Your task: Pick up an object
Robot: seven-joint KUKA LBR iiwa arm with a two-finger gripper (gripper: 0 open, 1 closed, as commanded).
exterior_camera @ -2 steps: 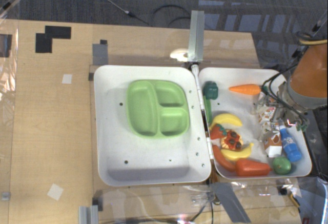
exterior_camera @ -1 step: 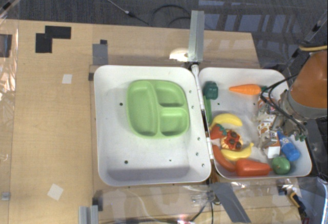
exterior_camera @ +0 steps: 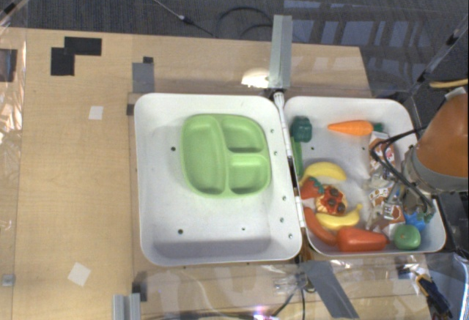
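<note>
Arm [exterior_camera: 440, 146] hangs over right bin [exterior_camera: 421, 238], end effector state unclear; carrot [exterior_camera: 350, 128] looks light, stiff, slick—grip mid-body.

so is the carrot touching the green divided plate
Apart. The camera view shows the carrot lying in the right bin and the green divided plate in the left bin, with both bin walls between them.

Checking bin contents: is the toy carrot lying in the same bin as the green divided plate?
No, the carrot lies in the right bin, the green plate in the left bin.
</note>
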